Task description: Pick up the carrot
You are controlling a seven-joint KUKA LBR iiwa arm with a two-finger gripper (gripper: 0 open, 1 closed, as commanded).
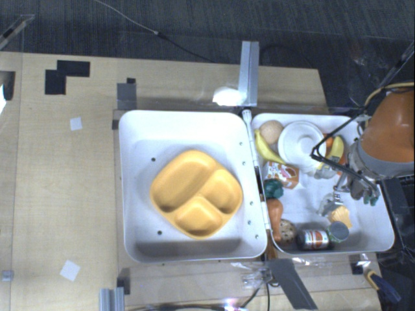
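Carrot: the carrot (275, 210) lies in the right bin (382, 238), close to the bin's left wall. It is orange with a dark green top. Nothing holds it.
Tool: the tool (332, 204) hangs low over the right bin, well to the right of the carrot. I cannot tell how far open it is, and I cannot see anything in it.
Arm: the grey arm (389, 135) with its orange band comes in from the right side.
Right bin: a banana (264, 149) and a pale round thing (271, 132) sit near the top left corner. A white cup (299, 142) sits beside them. A can (316, 239) lies on its side near the front wall. A small yellow thing (340, 217) sits just under the tool.
Left bin: the left bin (139, 173) holds a yellow plate (196, 192) with three parts.
Table: the table (58, 193) is light wood and carries both bins side by side.
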